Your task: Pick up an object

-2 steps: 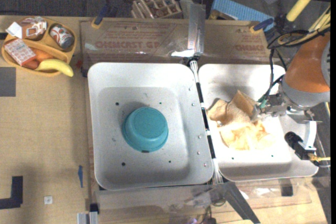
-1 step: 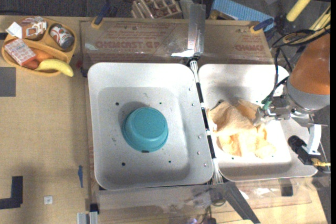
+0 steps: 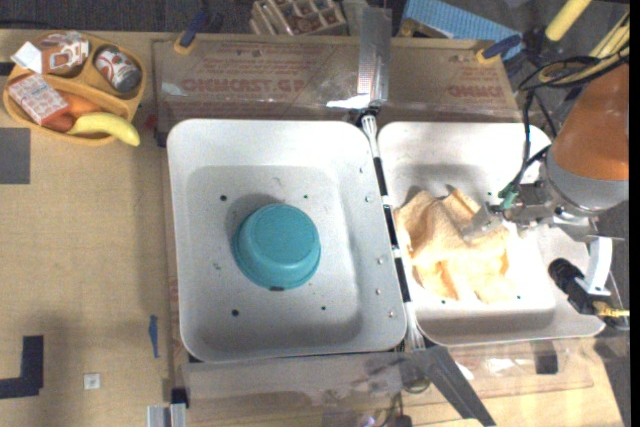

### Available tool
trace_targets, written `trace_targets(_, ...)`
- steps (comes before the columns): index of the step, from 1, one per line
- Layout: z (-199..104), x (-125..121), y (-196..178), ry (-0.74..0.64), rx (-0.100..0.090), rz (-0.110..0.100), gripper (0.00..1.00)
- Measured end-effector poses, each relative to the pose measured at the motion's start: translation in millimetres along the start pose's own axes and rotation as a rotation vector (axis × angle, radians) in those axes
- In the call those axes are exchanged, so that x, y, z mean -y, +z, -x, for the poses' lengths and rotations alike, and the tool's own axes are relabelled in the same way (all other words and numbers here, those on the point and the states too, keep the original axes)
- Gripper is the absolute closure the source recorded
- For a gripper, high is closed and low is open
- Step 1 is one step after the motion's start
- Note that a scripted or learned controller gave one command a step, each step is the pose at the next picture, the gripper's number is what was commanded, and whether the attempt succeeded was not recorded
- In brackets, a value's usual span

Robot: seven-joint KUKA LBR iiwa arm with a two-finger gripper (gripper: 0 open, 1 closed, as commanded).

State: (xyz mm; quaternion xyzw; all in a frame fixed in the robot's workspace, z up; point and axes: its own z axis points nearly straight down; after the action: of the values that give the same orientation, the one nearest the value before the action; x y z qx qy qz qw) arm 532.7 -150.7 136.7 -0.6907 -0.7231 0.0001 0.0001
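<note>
It looked like a robotics lab: a plywood worktop (image 3: 80, 255) held two white bins (image 3: 200, 165), a robot arm (image 3: 595, 145) trailed loose cables (image 3: 530, 95), clamps (image 3: 190, 33) pinned a cardboard backing (image 3: 270, 80), and boxes (image 3: 295, 0) cluttered the dark floor.

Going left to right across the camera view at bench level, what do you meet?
Food tray → banana → left bin → teal bowl → right bin → yellow cloth → end effector → arm.
</note>
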Motion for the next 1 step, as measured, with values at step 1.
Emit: trace_targets(1, 37.1, -39.4, 47.5, -0.024, 0.003, 0.010, 0.00)
